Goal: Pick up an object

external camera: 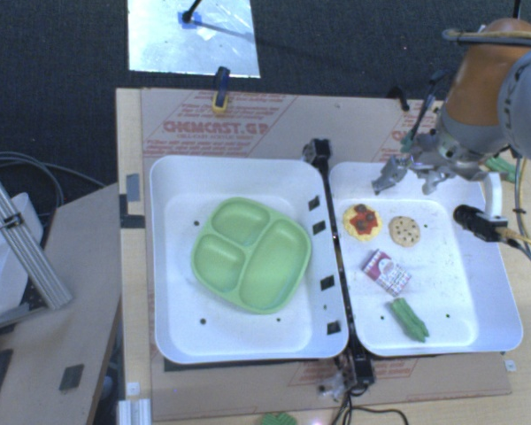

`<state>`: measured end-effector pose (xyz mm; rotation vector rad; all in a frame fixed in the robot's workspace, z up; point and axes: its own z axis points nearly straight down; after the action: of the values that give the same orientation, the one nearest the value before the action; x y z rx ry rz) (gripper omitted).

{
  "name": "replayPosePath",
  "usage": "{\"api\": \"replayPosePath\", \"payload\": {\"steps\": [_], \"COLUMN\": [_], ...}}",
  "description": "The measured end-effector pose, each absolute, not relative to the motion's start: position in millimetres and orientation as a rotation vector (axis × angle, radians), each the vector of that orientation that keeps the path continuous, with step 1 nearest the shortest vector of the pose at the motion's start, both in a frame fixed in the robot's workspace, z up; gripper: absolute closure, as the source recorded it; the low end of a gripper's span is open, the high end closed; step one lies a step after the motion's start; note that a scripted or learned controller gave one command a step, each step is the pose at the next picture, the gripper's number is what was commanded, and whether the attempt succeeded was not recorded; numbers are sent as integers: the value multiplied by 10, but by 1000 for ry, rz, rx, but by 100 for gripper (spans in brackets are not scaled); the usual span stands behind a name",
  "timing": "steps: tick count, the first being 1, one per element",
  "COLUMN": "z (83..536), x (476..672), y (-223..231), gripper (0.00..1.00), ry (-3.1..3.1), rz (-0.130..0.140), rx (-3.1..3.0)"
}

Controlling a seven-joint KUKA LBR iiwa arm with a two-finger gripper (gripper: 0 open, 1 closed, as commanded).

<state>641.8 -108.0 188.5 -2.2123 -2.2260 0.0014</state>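
Note:
The right bin holds several small items. A round red and yellow pizza toy lies near its back left. A chocolate-chip cookie sits just right of the pizza. A red and white packet lies in the middle, and a green pickle-shaped piece rests toward the front. My gripper hovers over the bin's back edge, above and behind the pizza and cookie. Its two fingers stand open with nothing between them.
The left bin holds a green divided plate. A black hinged divider runs between the bins. A yellow and blue clamp sits on the cardboard behind the left bin.

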Motion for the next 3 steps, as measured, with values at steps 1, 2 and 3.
{"api": "replayPosePath", "payload": {"steps": [1,2,3], "z": [1790,2025,1631], "x": [6083,6718,6137], "y": [-1212,-1725,-1270], "gripper": [0,0,0], "ry": [-2221,-2230,-2221], "rz": [2,-7,3], "rx": [-2221,-2228,-2215]}}
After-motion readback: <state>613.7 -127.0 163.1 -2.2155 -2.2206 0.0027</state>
